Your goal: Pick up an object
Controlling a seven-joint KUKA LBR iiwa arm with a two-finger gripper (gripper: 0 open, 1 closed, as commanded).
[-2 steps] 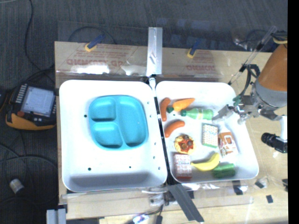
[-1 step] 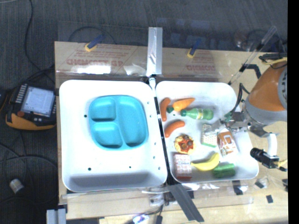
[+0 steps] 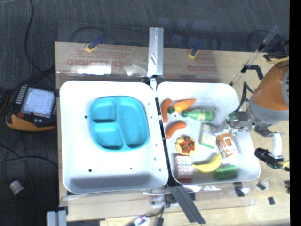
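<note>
The right bin [image 3: 221, 89] holds several small items. An orange carrot [image 3: 181, 103] lies at the back next to a green bottle [image 3: 198, 114]. An orange sausage shape [image 3: 175, 127] and a red and yellow round piece [image 3: 185, 145] lie toward the bin's left side. A pale packet [image 3: 207, 135], an orange carton [image 3: 226, 146], a yellow banana [image 3: 208, 164], a green piece [image 3: 225, 172] and a red and white box [image 3: 183, 166] fill the front. My gripper [image 3: 234, 120] hangs at the bin's right side, just above and right of the orange carton, with nothing seen in it.
The left bin [image 3: 75, 164] carries a blue divided tray [image 3: 118, 122]. A raised divider [image 3: 160, 126] separates the two bins. A handheld screen device [image 3: 33, 106] lies on the floor at the far left. The arm's orange band [image 3: 273, 88] stands over the bench's right edge.
</note>
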